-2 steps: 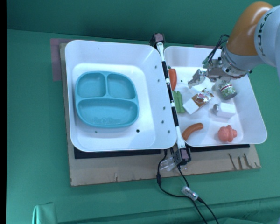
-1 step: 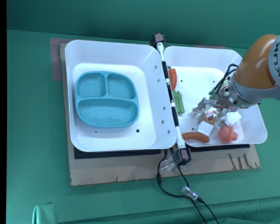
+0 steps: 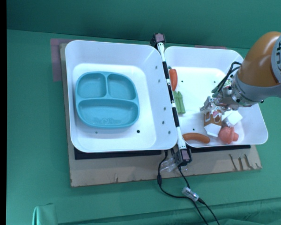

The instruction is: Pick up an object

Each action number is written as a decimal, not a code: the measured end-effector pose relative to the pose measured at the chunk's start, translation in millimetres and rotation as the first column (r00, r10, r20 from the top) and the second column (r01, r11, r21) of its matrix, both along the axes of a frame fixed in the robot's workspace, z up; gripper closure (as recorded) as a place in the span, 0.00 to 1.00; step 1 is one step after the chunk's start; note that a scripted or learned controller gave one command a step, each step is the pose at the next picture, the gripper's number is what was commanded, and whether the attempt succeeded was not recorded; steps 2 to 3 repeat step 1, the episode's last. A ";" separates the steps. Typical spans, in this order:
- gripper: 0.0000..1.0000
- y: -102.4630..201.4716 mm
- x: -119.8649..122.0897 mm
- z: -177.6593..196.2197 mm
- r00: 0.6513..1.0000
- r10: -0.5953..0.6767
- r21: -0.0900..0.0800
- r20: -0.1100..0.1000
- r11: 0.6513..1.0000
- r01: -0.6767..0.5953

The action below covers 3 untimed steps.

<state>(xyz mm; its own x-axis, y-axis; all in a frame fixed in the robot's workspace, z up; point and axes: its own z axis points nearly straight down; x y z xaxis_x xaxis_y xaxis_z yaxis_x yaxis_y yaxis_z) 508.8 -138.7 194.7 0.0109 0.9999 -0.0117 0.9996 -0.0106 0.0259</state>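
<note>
Your gripper (image 3: pixel 214 104) hangs low in the right bin (image 3: pixel 255 125), just above a cluster of small toys: a white-and-brown block (image 3: pixel 212 122), a white cube (image 3: pixel 233 118) and a pink-red toy (image 3: pixel 228 135). An orange sausage (image 3: pixel 196 137) lies near the front wall; a carrot (image 3: pixel 173 78) and a green stalk (image 3: pixel 180 102) sit beside the divider. The left bin (image 3: pixel 84 55) holds a teal divided plate (image 3: pixel 107 100). Whether the tool is apart or together cannot be told (the wrist hides it). Descend straight onto one toy, avoiding neighbours.
</note>
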 end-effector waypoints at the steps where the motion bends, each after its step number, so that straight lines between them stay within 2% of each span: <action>1: 1.00 114.3 13.0 121.0 1.000 0.008 0.010 -0.024 1.000 -0.008; 3: 1.00 114.3 13.0 121.0 1.000 0.008 0.010 -0.024 1.000 -0.008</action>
